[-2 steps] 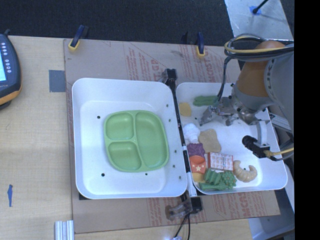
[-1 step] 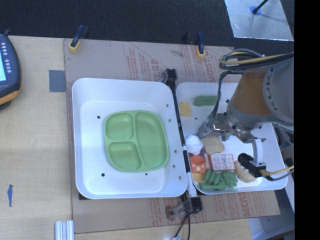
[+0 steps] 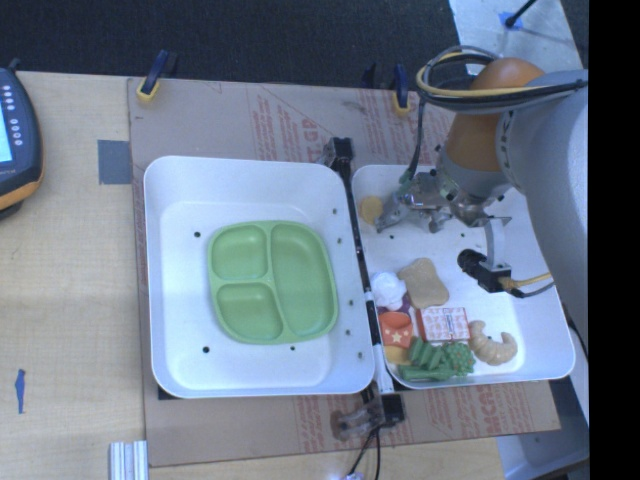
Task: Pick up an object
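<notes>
My gripper hangs over the back of the right bin, its fingers spread and nothing between them. A small yellow piece lies just left of it. Nearer the front lie a tan bread slice, a white crumpled item, a red and orange toy, a red-and-white box, green vegetables and a tan croissant-shaped piece. All of them rest on the bin floor, apart from the gripper.
The left bin holds a green divided plate. The grey arm with its orange band reaches in from the right over the right bin's back corner. A black divider clamp sits between the bins.
</notes>
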Available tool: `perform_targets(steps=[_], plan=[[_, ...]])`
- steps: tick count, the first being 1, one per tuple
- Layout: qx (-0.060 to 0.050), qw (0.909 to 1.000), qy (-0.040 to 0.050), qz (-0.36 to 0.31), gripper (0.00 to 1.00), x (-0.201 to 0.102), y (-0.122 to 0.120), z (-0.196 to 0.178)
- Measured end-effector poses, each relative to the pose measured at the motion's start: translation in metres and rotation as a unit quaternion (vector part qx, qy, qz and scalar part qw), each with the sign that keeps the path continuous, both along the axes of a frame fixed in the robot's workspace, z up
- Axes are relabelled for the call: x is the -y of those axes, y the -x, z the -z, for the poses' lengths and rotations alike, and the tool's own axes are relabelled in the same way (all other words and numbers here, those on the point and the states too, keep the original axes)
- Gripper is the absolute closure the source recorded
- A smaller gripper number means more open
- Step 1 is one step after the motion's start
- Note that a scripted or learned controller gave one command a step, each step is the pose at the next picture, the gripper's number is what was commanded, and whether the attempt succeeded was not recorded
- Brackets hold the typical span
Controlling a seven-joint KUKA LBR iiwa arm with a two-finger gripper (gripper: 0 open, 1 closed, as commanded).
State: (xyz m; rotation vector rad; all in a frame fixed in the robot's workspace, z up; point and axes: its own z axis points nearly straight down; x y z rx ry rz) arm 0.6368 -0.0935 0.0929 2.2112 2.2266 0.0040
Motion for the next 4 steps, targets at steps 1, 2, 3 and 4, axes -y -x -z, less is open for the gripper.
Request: perform_targets(steps=[1,2,3,4], plan=[[-0.006,1.0000,-0.0001,0.004,0.00,0.034,0.050,0.001],[-0.005,1.0000,-0.0011,0.000,0.00,0.004,0.070,-0.011],[-0.002,1.0000,-0.0002,0.001,0.00,0.005,0.034,0.001],[-0.007,1.0000,-0.0007,0.003,0.00,0.026,0.101,0.002]])
